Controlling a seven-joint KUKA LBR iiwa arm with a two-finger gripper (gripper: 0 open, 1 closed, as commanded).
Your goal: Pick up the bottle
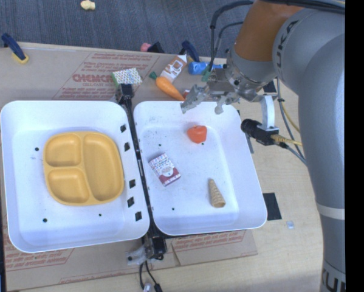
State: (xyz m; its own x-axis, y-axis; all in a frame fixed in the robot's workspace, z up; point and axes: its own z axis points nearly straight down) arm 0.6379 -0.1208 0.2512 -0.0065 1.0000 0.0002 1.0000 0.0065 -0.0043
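Bottle (172, 70): lies on the table (60, 72) behind the right bin (248, 187), outside both bins; long axis slanted, one end toward the upper right, the other toward the lower left; which end is the cap is too small to tell.
Carrot (168, 87): just beside the bottle, at the bin's far rim.
Gripper (203, 104): over the right bin's far edge, fingers spread apart, nothing between them.
Right bin contents: red piece (197, 134), small carton (164, 169), cone (216, 193).
Left bin (17, 163): yellow tray (83, 166).
Hidden: arm covers the table at the right; blue item (197, 67) partly hidden behind the gripper mount.
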